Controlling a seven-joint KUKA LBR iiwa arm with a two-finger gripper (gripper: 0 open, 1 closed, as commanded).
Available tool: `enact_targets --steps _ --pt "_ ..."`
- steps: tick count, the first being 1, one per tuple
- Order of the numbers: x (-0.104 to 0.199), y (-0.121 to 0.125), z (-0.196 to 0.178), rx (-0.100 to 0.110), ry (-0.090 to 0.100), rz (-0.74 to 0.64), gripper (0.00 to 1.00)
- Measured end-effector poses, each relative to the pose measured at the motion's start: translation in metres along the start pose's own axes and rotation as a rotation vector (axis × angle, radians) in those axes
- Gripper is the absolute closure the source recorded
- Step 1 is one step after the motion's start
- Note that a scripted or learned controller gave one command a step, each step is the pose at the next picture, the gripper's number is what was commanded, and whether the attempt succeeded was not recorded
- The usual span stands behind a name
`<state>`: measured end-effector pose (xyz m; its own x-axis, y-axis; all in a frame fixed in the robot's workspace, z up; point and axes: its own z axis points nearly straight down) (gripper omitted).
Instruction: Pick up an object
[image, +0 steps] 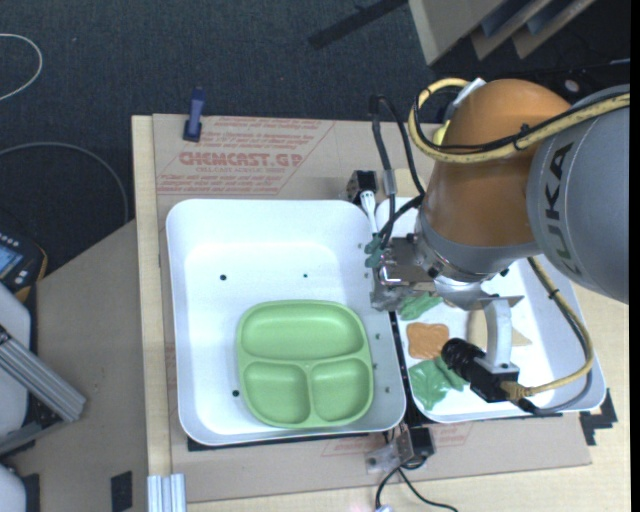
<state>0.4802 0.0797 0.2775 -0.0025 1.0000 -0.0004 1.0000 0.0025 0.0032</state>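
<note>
Arm (560, 190): grey with an orange band; it reached in from the view's right and hung over the right bin, covering much of it.
Claw (408, 282): pointed down at the right bin's left side, close to the wall where the two bins met; the wrist above hid most of it.
Claw state: could not be told, released or clenched; whether it grasped anything could not be told either.
Right bin (572, 335): white and shallow, it lay under the claw and stretched off to the view's right of it.
Green scrap (420, 304): the thing nearest the claw, just beside it on the bin floor; touching or not was unclear.
Orange piece (428, 340): flat, it lay on the bin floor just nearer the camera than the claw, past the green scrap.
Green lump (434, 379): crumpled, it lay beyond the orange piece from the claw, by the right bin's near left corner.
Left bin (182, 300): white, it sat to the view's left of the claw, side by side with the right bin.
Plate (305, 360): green with three compartments; it lay flat in the left bin's near half, to the view's left of the claw and apart from it.
Board (240, 155): brown with red print, it lay beneath both bins.
Blue clip (193, 117): it sat at the board's far edge, well apart from the claw.
</note>
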Motion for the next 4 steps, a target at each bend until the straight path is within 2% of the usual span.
enact_targets --steps 1,2,3,4 --pt "-0.055 0.005 -0.16 -0.019 0.001 0.006 1.0" --pt "-0.126 -0.001 -0.094 0.009 0.0 0.009 1.0" --pt "-0.148 0.053 0.037 0.013 0.0 0.006 1.0" --pt "-0.09 0.008 0.034 0.009 0.004 -0.002 1.0"
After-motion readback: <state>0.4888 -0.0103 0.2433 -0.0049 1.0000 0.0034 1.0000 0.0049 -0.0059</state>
